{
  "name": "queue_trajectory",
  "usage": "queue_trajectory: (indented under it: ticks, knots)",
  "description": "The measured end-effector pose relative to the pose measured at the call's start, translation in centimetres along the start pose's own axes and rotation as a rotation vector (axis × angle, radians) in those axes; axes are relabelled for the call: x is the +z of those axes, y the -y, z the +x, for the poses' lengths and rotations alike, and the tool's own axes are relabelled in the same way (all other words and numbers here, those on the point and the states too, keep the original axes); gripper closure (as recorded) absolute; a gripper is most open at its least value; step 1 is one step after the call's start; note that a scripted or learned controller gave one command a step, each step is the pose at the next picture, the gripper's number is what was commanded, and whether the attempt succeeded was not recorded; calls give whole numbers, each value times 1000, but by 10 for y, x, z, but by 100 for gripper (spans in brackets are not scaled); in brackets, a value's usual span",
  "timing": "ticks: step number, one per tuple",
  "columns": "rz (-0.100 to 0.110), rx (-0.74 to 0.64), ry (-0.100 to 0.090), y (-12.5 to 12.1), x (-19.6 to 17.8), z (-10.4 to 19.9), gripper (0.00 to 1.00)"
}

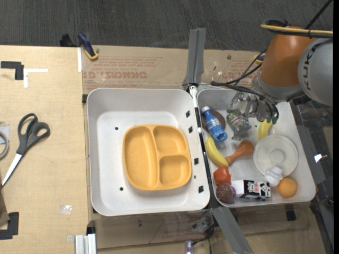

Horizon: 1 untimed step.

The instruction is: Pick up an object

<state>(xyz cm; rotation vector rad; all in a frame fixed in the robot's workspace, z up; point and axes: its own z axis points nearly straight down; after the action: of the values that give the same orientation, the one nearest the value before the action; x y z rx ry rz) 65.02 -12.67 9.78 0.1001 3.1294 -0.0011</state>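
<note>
1. I see the metal two-finger gripper low in the right white bin, but I cannot tell its state.
2. A blue plastic bottle lies just left of it; the grey arm is cut off at right.

- The light wooden bench carries two shallow white bins: the left bin and the right bin, side by side.
- Black-handled scissors lie at its left.
- Brown cardboard lies behind the bins.
</note>
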Motion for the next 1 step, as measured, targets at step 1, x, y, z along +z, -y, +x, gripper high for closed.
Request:
queue_trajectory:
  ticks: [1]
  knots:
    - [0, 81, -8, -19, 4, 71, 0]
